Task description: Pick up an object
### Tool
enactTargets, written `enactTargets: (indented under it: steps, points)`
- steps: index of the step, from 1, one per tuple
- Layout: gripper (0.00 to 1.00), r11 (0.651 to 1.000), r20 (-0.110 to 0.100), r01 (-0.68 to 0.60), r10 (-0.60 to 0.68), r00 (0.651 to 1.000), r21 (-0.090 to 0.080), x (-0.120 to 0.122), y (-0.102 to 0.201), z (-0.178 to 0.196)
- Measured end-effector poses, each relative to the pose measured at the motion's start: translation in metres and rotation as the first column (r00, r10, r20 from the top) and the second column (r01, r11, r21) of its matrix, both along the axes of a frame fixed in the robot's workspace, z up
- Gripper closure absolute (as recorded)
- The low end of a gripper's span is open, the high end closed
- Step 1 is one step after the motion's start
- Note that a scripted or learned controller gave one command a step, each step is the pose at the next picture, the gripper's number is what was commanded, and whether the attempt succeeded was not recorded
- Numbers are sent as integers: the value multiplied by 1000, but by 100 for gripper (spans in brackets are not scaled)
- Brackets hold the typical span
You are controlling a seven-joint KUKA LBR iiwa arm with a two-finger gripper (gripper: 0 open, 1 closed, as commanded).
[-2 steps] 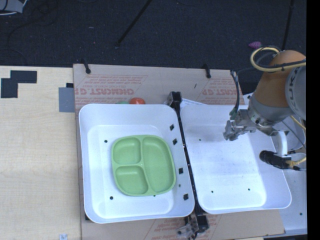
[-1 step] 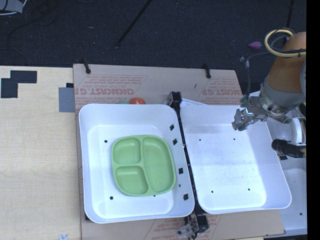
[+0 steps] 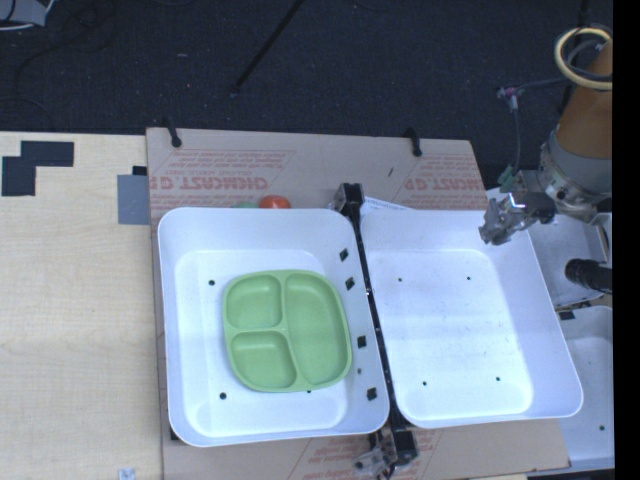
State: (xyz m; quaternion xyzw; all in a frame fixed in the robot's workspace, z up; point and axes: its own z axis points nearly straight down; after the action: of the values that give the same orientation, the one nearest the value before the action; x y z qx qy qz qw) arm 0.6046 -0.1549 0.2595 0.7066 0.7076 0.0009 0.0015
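task barely begun. jaws (image 3: 497, 226) at far right corner of right bin (image 3: 540, 388), grip state unclear, nothing seen between them. green plate (image 3: 287, 330) well left of jaws, flat in left bin (image 3: 190, 408), untouched.

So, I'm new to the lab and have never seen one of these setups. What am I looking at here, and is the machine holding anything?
One camera is fixed above a bench and looks down at a slant. The grey and orange shape at the right edge is a robot arm; its pincer hangs over the far right corner of the right white bin. I see nothing held in it. The left white bin holds a green plate with three compartments, lying flat. Both bins sit on a cardboard sheet. A small red and green thing peeks out behind the left bin. The job is to pick up an object; none is lifted yet.
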Motion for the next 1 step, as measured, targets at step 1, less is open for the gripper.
enactTargets:
  steps: [1]
  points:
    - [100,1000,-7,-3,3,1000,3,-8,62,-5]
